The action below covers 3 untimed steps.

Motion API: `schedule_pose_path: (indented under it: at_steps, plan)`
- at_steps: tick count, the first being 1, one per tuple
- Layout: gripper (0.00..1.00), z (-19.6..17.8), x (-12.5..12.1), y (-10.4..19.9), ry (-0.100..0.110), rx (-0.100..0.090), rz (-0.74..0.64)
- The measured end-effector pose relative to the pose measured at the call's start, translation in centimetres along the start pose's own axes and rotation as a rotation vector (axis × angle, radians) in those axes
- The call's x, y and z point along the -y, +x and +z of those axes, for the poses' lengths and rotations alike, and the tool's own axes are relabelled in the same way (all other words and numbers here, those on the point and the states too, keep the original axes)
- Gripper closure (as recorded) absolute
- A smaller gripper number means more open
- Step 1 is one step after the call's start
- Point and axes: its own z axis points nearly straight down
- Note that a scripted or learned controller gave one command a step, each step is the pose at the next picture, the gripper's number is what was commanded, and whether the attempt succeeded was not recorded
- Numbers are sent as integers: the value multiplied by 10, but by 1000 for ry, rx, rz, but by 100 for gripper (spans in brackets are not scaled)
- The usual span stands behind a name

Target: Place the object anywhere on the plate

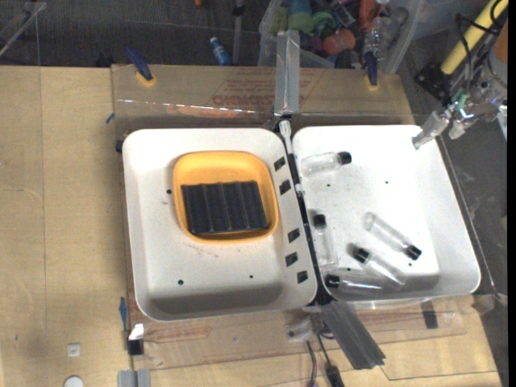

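On the surface (56,216) two white bins sit side by side. At the near edge of the right-hand bin (419,176), by its near-left corner, a clear vial with a black cap (348,282) lies flat. Just beyond it a second vial (376,265) lies at a slant, and a third vial (392,237) rests a little farther in, close beside the second, with its black cap toward the bin's near-right corner. A fourth vial (322,239) lies along the bin's left wall, against the divider between the bins. In the left-hand bin (153,280) an orange plate (222,164) sits near the middle, toward the far edge, carrying a dark ridged insert (223,207); no vial lies on it. At the far-left corner of the right-hand bin a fifth vial (321,163) lies on its side. The arm's end (451,119) hangs over that bin's far-right corner, well apart from every vial; whether the jaws are apart or together cannot be told.
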Motion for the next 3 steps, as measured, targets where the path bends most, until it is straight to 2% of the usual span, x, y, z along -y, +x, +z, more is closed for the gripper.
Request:
schedule_pose_path:
  at_steps: [1, 2, 3]
  plan:
    - [0, -3, 0, 0, -2, 1, -129]
    - [0, -2, -1, 3, 0, 0, -176]
    - [0, -1, 0, 0, -1, 0, -298]
